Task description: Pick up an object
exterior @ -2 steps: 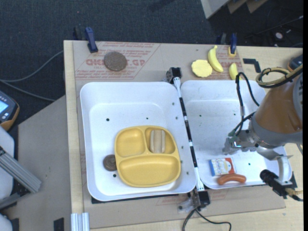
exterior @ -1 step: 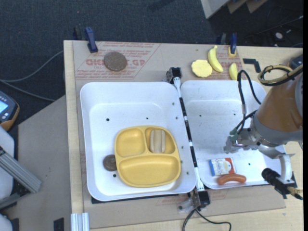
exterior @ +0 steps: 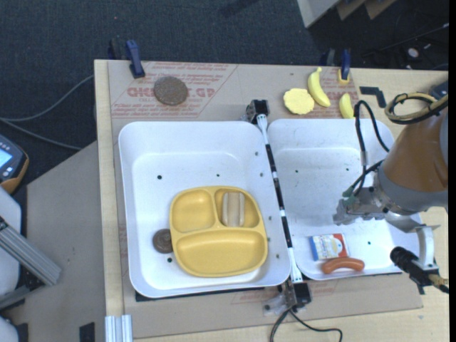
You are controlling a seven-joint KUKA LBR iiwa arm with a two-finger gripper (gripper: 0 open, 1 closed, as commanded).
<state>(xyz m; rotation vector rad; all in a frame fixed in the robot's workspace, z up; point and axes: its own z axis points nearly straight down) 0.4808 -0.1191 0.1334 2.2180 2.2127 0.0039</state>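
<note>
- A pale bench [exterior: 107, 191] is seen over dark carpet [exterior: 71, 20]; two white bins sit side by side, the left bin [exterior: 142, 148] and the right bin [exterior: 313, 148].
- The arm [exterior: 420, 169] is reached in from the right, and the gripper [exterior: 349, 211] is held low over the right bin; how wide it stands cannot be told.
- A small carton [exterior: 328, 246] and a glossy sausage [exterior: 343, 266] are found at lower right, just below the gripper.
- A smooth yellow tray [exterior: 217, 251] is set in the left bin, a brown disc [exterior: 163, 241] touching its left edge.
- A banana [exterior: 318, 88] lies on the bench at the top.
</note>
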